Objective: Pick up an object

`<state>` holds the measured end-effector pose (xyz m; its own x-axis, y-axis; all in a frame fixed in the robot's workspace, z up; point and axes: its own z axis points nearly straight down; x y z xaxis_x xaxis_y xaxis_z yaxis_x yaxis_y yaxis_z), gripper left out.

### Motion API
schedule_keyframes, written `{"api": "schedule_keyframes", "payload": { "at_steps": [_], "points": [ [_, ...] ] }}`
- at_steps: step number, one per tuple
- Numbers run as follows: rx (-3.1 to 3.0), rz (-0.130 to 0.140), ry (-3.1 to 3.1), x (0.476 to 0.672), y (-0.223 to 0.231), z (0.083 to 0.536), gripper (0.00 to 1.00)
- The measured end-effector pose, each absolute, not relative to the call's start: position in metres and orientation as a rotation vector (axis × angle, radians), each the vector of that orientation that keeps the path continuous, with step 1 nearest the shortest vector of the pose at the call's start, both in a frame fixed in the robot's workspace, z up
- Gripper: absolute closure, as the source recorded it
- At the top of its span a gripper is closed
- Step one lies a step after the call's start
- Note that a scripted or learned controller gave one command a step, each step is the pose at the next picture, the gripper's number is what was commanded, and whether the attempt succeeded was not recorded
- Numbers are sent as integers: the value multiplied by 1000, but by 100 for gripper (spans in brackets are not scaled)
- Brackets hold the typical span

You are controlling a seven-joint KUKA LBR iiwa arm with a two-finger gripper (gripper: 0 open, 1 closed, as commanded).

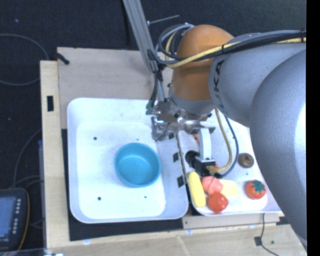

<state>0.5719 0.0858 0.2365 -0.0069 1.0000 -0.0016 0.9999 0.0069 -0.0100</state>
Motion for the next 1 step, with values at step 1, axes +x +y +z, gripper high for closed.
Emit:
{"api": "schedule_keyframes", "payload": {
  "at_steps": [1],
  "points": [
    [-2210,11,-2225,572,86,238,0]
  ]
}}
